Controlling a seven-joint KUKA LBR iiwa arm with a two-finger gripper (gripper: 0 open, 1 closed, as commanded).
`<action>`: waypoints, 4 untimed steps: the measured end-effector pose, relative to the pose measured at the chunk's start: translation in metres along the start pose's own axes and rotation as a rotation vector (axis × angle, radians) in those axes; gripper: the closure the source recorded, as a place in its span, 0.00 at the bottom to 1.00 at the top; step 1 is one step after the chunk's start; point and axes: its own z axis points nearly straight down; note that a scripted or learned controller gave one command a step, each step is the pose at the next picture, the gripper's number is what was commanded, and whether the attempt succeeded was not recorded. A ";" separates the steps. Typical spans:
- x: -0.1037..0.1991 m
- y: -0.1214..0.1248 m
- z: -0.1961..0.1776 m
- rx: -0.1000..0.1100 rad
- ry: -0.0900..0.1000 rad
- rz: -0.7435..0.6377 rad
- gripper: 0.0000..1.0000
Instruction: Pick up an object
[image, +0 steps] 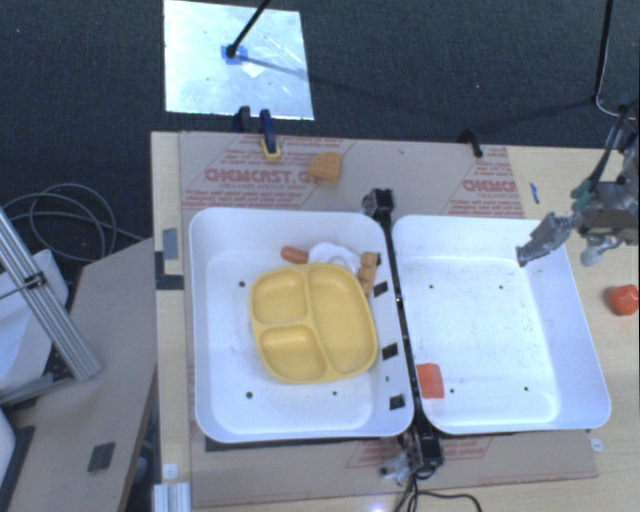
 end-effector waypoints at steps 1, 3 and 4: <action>0.000 0.000 0.000 0.000 0.000 0.000 0.00; 0.117 -0.027 0.000 0.001 0.005 -0.012 0.00; 0.110 -0.026 0.000 0.000 0.001 0.002 0.00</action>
